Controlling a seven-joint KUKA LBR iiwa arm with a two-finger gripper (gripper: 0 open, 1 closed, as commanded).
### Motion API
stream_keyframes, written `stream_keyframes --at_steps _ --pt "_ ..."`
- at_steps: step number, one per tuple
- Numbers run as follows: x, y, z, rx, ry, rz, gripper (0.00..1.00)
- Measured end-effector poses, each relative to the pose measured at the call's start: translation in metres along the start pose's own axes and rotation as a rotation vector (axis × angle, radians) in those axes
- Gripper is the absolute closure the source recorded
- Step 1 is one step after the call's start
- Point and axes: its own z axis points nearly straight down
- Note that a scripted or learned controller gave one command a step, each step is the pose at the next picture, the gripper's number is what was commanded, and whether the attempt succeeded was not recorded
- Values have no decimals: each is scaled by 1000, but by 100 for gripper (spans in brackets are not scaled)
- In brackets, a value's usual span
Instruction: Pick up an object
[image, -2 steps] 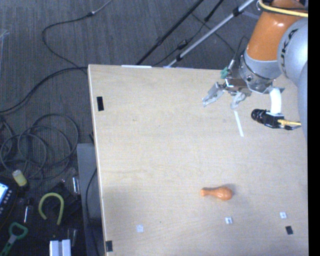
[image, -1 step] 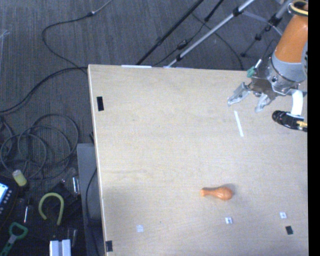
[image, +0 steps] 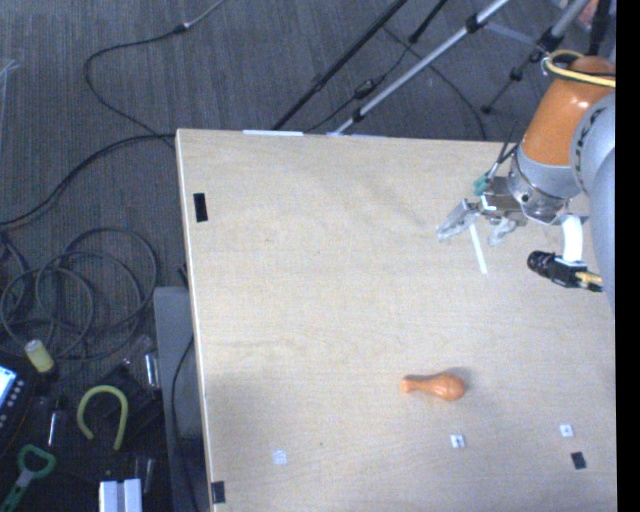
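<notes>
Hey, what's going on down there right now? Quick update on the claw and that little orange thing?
Claw up near the bench's right side, nothing between its fingers. Small orange pear-shaped object lying on the pale wooden bench top, well apart from claw. Nothing in between.

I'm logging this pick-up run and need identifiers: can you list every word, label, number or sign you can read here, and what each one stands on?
No text can be read anywhere in this view.
Black mark on the wooden board: a plain patch, no characters.
Small white squares and a black one near the board's lower edge: too small to read.
Orange object and the hand: no lettering visible.
</notes>
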Motion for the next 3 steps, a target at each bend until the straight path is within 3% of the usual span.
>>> stream_keyframes --at_steps 2,3 --pt "-4 1 47 -2 0 -331 0" --pt "4 1 64 -3 0 -431 0"
